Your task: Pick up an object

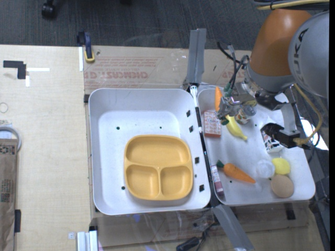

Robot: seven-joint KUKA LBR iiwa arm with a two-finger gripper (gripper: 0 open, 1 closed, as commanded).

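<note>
Because it wants a toy, the gripper (230, 109) hangs low at twelve o'clock in the right bin (306, 184), over the banana (236, 129), though I cannot tell its grip.

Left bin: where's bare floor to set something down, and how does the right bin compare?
The left bin has bare white floor between its walls and the yellow divided plate, widest along the far side. The right bin is crowded: claw, banana, red box, carrot, lemon, egg. Only small gaps remain.
</note>
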